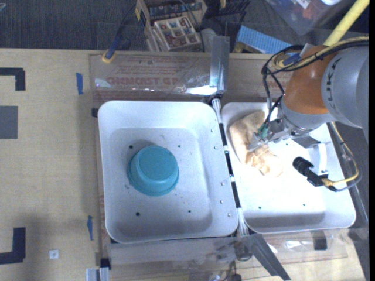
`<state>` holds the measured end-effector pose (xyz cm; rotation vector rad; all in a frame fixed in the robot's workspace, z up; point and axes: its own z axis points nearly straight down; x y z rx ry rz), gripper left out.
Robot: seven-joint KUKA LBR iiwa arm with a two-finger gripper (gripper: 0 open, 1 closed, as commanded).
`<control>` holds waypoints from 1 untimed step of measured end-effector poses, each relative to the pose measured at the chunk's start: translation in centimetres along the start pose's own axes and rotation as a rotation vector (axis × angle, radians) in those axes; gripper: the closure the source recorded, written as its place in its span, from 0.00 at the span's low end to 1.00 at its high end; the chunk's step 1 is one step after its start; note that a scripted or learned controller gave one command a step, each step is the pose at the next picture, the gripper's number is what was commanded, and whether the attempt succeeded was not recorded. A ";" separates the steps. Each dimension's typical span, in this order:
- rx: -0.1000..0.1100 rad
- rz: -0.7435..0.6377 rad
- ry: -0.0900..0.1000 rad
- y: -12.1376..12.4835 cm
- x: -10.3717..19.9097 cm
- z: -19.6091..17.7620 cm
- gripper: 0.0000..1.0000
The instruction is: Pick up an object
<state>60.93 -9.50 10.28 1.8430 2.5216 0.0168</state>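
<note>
Camera view, looking down at a slant: two white bins sit side by side on the bench. At the centre of the left bin (111,127), a little toward 8 o'clock, rests a teal bowl (153,170), upside down and apart from every wall. Small dark specks dot the floor around it.

The right bin (293,215) holds a pale tan, lumpy, crumpled thing, perhaps cloth (249,139), lying at the bin's 10 o'clock corner, close against the wall shared with the left bin. The grey arm (345,86) with its orange band (307,86) reaches in from 2 o'clock. The gripper (262,140) is down on the tan thing's 3 o'clock edge and looks to be touching it. The view is too blurred there to tell whether the jaws are open or closed, or whether anything lies between them.

A black cable end (304,167) hangs over the bin floor at 4 o'clock from the gripper. Beyond the bins, at 12 o'clock, lies a clear plastic bag with red lettering (152,81).
</note>
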 end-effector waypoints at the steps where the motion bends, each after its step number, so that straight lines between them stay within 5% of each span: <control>1: 0.016 -0.249 0.008 7.7 4.4 -9.6 1.00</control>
